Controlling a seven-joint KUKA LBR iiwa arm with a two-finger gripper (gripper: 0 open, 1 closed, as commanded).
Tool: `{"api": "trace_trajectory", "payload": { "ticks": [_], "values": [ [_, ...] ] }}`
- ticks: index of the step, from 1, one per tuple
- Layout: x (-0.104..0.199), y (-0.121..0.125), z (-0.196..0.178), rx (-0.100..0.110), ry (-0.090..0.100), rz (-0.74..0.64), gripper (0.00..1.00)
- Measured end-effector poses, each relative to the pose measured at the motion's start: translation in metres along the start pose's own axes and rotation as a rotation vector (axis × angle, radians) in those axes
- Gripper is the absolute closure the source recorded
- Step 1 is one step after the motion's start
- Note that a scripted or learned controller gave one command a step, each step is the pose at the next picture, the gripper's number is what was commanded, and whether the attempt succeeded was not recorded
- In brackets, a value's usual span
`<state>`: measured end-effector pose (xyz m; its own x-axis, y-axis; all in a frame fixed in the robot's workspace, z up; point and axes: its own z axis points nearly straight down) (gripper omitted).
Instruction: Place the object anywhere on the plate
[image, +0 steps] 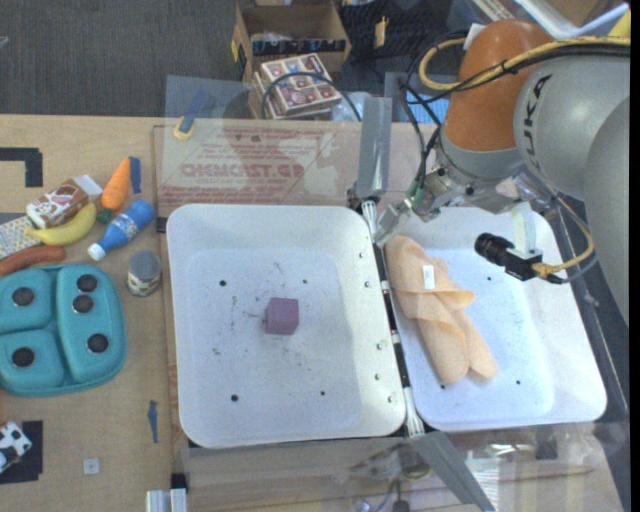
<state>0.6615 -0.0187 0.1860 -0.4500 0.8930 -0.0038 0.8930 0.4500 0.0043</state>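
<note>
Over the far edge of the right bin (560, 400), close to the seam between the two bins, hangs the end effector (418, 200), a small metal-grey piece under the arm's (560, 110) glossy orange band. Whether it is wide or narrow I cannot tell from this angle, and nothing can be seen held in it. A black plug on a yellow-and-black cable (505, 254) dangles just beside it over the bin.

Just below the end effector lies a long, pale tan, bread-like lump (445, 320), soft-looking and folded, with a small white tag on top. It runs slantwise down the left part of the right bin.

Across the seam, the left bin (200, 400), smooth white plastic with rounded corners and a few dark specks, holds a small dull purple block (282, 316) near its middle, well apart from the end effector.

On the wooden counter (100, 420) left of the bins sit a teal moulded tray (60, 325) with round hollows, a small tin can (144, 272), a blue bottle (122, 228), a banana (60, 232) and a carrot (118, 183).
</note>
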Motion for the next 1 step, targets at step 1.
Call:
{"api": "trace_trajectory", "payload": {
  "ticks": [1],
  "values": [
    [-0.0003,0.0016,-0.0116,-0.005,-0.004,-0.002,1.0]
  ]
}}
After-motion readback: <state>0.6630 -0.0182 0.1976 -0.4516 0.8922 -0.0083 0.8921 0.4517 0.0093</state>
